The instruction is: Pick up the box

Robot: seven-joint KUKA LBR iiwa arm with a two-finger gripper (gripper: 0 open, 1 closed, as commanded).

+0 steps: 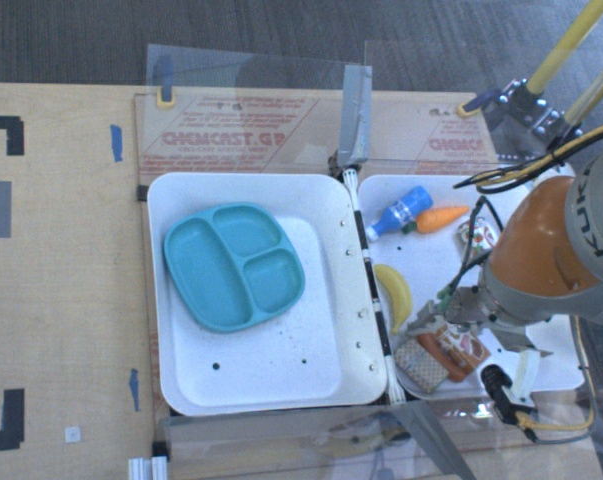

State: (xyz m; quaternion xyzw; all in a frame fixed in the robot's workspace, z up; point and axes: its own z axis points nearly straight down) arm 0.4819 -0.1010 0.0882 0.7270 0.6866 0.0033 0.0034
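Down at the near edge of the right bin [571,373] we've got the box [449,350], a small reddish printed carton lying flat and at an angle, with a round brownish waffle-looking thing [419,366] touching its left end. That's the target, and it's tucked into the near-left corner of that bin, so our guess is the arm has to come in steep to avoid the wall.

Right above it hangs the end effector [459,313], hovering over or maybe touching the box's top. We honestly can't tell how it's set, since the grey wrist and cables cover that part. Nothing visibly sits in its grip, so we wouldn't call it a pick yet. We can't read the box's printing at this size.

Just left is a yellow banana [395,294] lying along the dividing wall. Further back there's an orange carrot [441,219] and a blue bottle [401,212] touching end to end, plus a small printed packet [478,233] half hidden by the arm.

The left bin [326,358] holds a teal divided plate [233,264], well apart from the action.

At the back of the counter [61,268], the clear sheets have red lettering that looks like "CHEMCAST GP". The arm's orange band [541,243] shows part of "KUKA".
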